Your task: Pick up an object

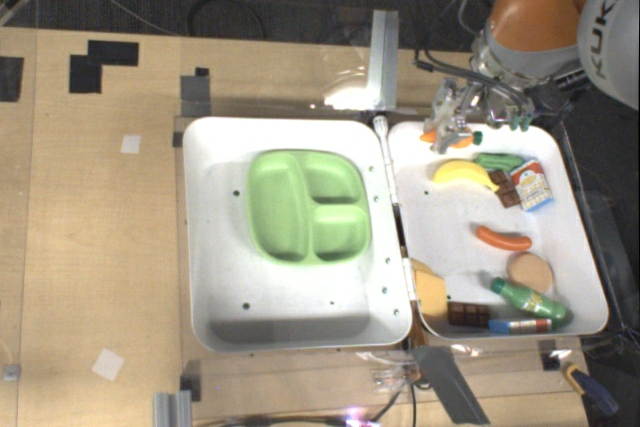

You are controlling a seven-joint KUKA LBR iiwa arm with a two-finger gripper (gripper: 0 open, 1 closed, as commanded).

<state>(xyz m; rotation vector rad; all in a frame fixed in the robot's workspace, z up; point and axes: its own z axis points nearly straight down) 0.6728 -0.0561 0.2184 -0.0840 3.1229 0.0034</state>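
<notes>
My gripper (455, 123) hangs over the far left corner of the right bin (575, 215), below the orange wrist band. Right under it lies an orange piece with a green end (434, 136), partly hidden by the gripper; whether they touch I cannot tell. Just in front sits a yellow banana (462, 174). Beside it are a green vegetable (497, 161), a brown bar (508, 187) and a small carton (534, 185). Nearer the front lie a red sausage (503, 238), a tan bun (530, 271) and a green bottle (528, 299).
The left bin (215, 295) holds a green divided plate (308, 205). At the right bin's front edge lie a yellow wedge (430, 289), a dark chocolate bar (468, 315) and a red and blue marker (520, 325). A metal post (384, 60) stands behind the bins.
</notes>
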